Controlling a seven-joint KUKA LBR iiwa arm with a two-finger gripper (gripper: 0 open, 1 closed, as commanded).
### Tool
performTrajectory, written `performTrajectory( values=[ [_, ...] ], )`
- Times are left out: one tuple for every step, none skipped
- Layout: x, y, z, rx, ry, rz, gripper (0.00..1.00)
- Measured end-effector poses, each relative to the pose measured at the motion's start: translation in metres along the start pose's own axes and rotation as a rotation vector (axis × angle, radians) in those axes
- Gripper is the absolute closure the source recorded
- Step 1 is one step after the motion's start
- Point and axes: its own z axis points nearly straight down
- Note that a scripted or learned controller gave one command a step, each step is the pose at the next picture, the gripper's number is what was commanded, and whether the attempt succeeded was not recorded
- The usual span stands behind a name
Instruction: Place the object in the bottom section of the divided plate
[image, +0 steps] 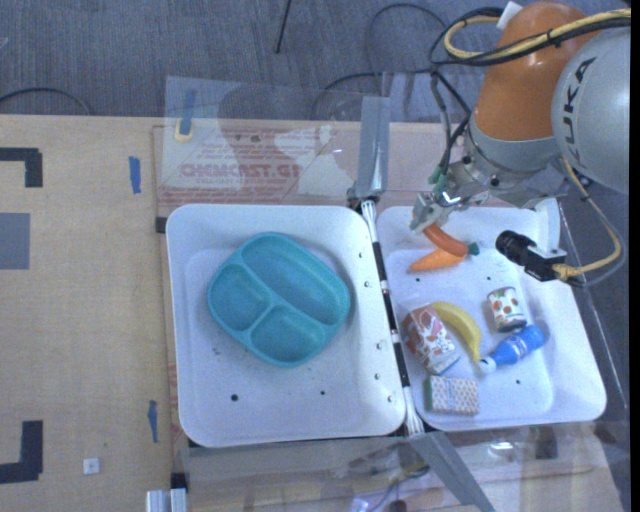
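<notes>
So the gripper (428, 213) is hanging over the far corner of the right bin (575, 390), and honestly I can't tell how wide it's open from this angle. Right under and just beside it are two orange carrots (442, 252), one slim and tapered, the other stubbier and looks like it's touching the tip, hard to say. Toward the camera from the gripper: a banana (462, 326), a printed can (432, 339), a small cup (506, 308), a blue bottle (514, 348). Off to its left sits the teal divided plate (279, 297) in the left bin (190, 250).
</notes>
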Motion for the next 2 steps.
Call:
performTrajectory(
  values=[
    [0.057,0.019,0.020,0.001,0.002,-0.081,1.00],
    [0.130,0.020,0.030,0.001,0.003,-0.277,1.00]
  ],
)
